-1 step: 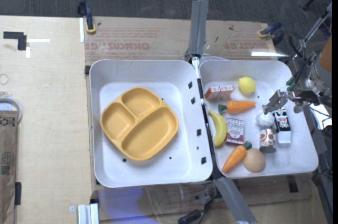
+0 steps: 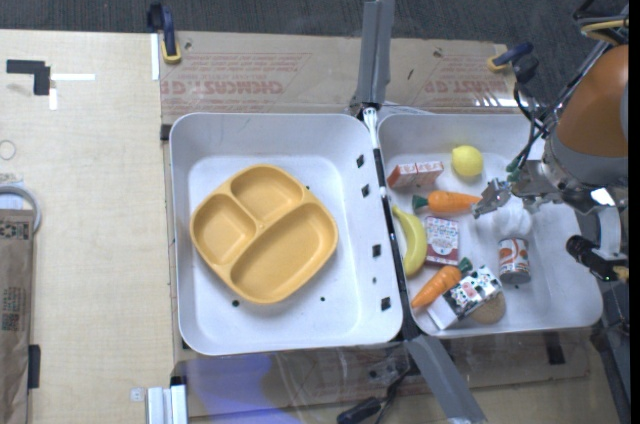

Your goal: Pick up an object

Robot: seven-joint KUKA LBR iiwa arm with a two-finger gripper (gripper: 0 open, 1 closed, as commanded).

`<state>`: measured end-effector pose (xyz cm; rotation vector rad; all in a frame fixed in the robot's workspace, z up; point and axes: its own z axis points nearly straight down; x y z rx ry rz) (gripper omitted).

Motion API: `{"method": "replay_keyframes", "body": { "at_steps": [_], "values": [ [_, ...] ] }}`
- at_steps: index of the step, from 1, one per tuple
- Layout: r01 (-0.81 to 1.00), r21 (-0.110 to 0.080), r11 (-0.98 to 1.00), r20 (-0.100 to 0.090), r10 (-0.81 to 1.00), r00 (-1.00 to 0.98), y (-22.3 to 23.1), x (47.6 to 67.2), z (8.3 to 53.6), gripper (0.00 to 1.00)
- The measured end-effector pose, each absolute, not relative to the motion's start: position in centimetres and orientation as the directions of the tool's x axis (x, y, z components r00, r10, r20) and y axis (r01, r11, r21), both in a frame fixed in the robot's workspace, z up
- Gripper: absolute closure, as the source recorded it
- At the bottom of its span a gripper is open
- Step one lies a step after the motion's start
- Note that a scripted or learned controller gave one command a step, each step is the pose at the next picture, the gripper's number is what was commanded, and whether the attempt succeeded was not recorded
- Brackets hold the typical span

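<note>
1. The arm (image 2: 590, 112) reaches in over the right bin (image 2: 560, 312), and its gripper (image 2: 497, 199) hangs low among the toys. This looks like the approach step, with nothing lifted yet.
2. The fingers (image 2: 489, 202) are too small and dark to read; I cannot tell whether they are spread or pressed together, and nothing visibly sits between them.
3. Candidates all around! Just to the left of the fingers lies a carrot (image 2: 449, 203), its tip nearly touching them. Above and slightly left sits the lemon (image 2: 466, 161), clear of the rest.
4. Right below the fingers is a white lump (image 2: 505, 217), too blurred to name, and below that a small can (image 2: 513, 259).
5. Further left: a small carton (image 2: 415, 174), a red-and-white packet (image 2: 441, 240), a banana (image 2: 409, 239) along the bin wall. Lower left, a second carrot (image 2: 436, 285) and a chequered box (image 2: 468, 292), crowded together.
6. The left bin (image 2: 200, 312) holds a yellow divided plate (image 2: 264, 232), well apart from the fingers.
7. Next move, by my reckoning: settle on the nearest carrot or the white lump, come straight down, close squarely, then lift. The risk is neighbours getting nudged in this tight cluster.
</note>
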<state>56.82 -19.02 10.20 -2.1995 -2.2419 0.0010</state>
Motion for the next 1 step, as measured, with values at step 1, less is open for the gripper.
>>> {"method": "replay_keyframes", "body": {
  "at_steps": [1],
  "values": [
    [0.999, -0.001, 0.048, 0.000, 0.999, -0.048, -15.75, 60.44, 9.11, 0.00]
  ]
}}
